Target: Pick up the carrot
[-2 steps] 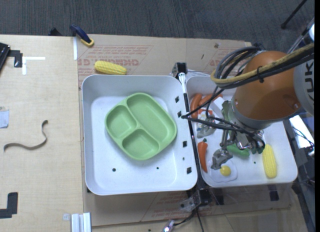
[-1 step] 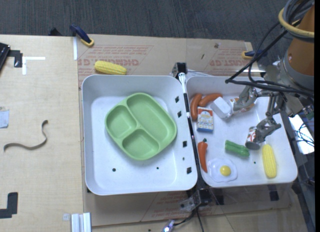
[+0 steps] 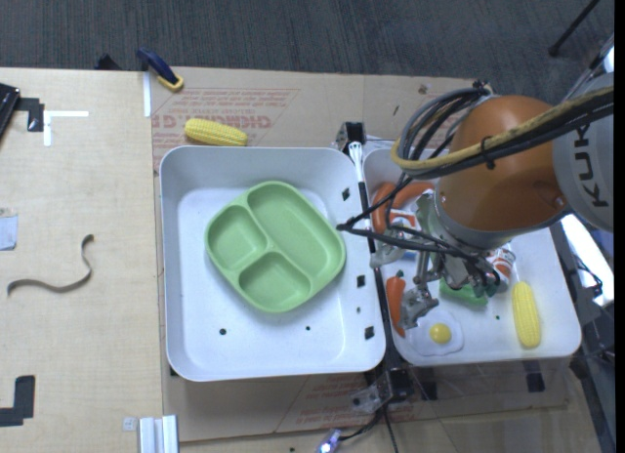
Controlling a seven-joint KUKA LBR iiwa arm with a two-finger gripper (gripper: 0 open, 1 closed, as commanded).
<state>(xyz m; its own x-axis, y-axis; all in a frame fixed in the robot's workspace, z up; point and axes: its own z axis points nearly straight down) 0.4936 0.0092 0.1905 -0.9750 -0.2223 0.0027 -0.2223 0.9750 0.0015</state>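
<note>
The carrot (image 3: 395, 303), a small orange stick, lies along the left wall of the right bin (image 3: 562, 344). My gripper (image 3: 420, 307) hangs low over that bin, just to the right of the carrot and very close to it. The grey arm with its orange band (image 3: 498, 163) and a bundle of black cables hides much of the bin's far half. I cannot make out anything held in the gripper.
A toy fried egg (image 3: 440, 334) lies just in front of the gripper, a green item (image 3: 465, 291) to its right, and a yellow corn cob (image 3: 526, 313) further right. The left bin (image 3: 186, 334) holds a green divided plate (image 3: 275, 244). Another corn cob (image 3: 215, 132) lies behind the left bin.
</note>
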